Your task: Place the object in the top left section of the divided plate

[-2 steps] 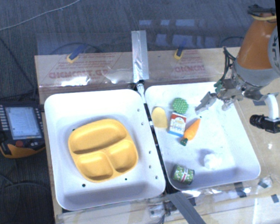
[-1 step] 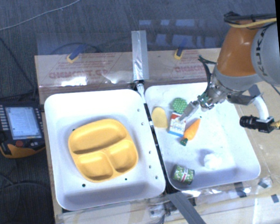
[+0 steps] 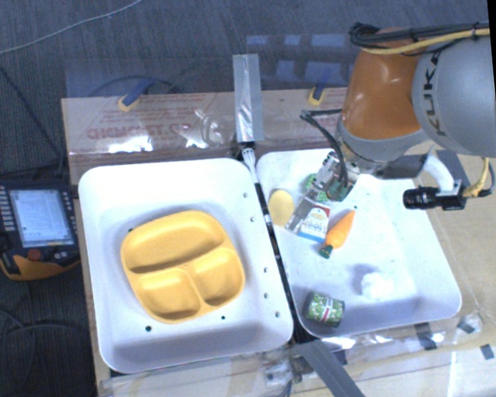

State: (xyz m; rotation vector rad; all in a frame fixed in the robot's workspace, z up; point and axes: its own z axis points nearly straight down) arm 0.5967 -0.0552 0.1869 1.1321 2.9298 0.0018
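Right under my tool [image 3: 328,183], low in the right bin [image 3: 415,299], sit a small carton [image 3: 313,220] and carrot [image 3: 339,229], so I reckon it's the pick step; can't tell its opening, and the yellow divided plate [image 3: 183,265] waits well off left.

Yellow divided plate [image 3: 182,265] in left bin [image 3: 100,199]; in right bin [image 3: 430,272], gripper [image 3: 324,186] low over carton [image 3: 313,220], beside lemon [image 3: 281,204], carrot [image 3: 338,231], green can [image 3: 325,309] and white ball [image 3: 377,285].
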